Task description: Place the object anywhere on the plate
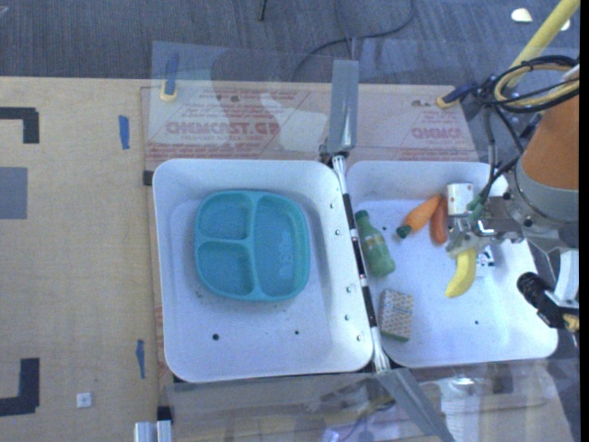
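Gripper (463, 238) above banana (461, 274) in right bin (515, 339), finger state unclear, turquoise plate (251, 245) in left bin (184, 339).

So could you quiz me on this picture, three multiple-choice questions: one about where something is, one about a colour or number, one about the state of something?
1. Where is the plate?
A. In the left bin
B. In the right bin
C. On the floor

2. What colour is the bottle?
A. Red
B. Green
C. Black

3. How does the plate look right now?
A. Stacked with food
B. Turned upside down
C. Face up, with nothing on it

Answers:
1 A, the teal plate sits in the left bin.
2 B, the bottle is green, lying by the divider in the right bin.
3 C, its three compartments show bare; the carrot and banana lie in the right bin.
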Tool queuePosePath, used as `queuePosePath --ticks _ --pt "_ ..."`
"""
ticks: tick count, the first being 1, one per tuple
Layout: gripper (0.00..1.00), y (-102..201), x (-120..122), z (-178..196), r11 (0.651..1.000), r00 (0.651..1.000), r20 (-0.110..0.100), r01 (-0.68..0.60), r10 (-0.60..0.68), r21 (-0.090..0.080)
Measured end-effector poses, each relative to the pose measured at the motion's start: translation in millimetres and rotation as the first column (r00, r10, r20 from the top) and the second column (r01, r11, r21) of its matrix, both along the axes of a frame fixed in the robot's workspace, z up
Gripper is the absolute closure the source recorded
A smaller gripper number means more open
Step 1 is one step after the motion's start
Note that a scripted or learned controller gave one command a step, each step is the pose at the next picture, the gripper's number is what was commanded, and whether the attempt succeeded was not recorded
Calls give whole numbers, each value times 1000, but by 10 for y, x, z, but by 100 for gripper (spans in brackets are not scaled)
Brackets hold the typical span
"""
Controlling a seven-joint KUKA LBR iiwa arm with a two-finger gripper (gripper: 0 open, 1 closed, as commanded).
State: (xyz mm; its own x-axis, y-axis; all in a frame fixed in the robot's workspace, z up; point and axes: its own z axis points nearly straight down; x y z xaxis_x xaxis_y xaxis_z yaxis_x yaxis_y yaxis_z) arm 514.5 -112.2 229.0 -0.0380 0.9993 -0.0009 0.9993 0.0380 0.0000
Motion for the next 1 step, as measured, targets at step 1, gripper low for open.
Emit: queuePosePath --ticks 1 --pt "100 376 106 478 989 989 0 149 -149 0"
